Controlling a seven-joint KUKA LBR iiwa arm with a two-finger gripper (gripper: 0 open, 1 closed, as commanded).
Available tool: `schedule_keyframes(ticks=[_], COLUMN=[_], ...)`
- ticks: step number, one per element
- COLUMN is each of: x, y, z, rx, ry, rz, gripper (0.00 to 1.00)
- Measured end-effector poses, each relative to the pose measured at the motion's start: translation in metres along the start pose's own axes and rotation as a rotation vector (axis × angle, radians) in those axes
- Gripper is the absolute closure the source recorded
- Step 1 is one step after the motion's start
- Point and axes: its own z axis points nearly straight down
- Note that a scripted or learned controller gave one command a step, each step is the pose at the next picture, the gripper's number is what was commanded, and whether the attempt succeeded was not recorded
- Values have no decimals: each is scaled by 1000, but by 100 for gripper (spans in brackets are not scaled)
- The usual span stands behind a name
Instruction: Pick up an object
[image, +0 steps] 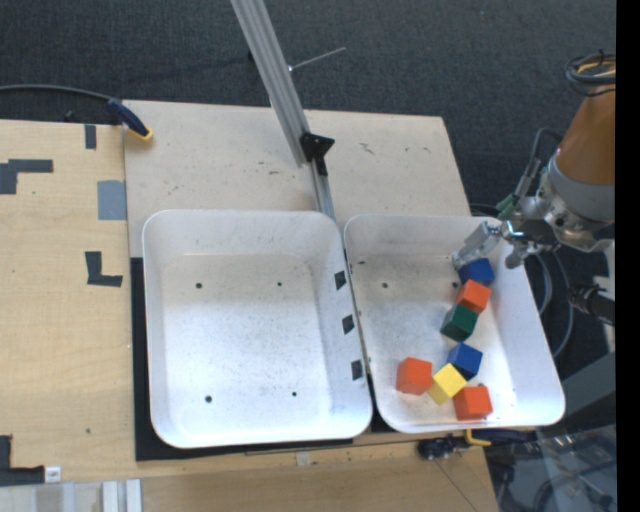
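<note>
Grey two-finger gripper (487, 243) sits over the right shallow white bin (400, 245), near its far right rim; can't tell its state. Small blue cube (478, 271) lies just below it, touching an orange cube (474, 295), then a dark green cube (460, 322). Lower down: another blue cube (465, 357), yellow cube (448, 382), two more orange cubes (413, 376) (473, 401). Left white bin (160, 250) beside it.

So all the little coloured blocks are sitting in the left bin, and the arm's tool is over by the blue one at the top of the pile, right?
Not quite. The blocks lie in the right bin, not the left bin; the camera view shows this. The rest holds: the tool is by the blue block at the top of the pile.
</note>
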Motion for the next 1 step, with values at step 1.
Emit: schedule_keyframes(ticks=[1], x=[0], y=[1], z=[-3], rx=[-5], ry=[-1], rz=[-2], gripper=[0])
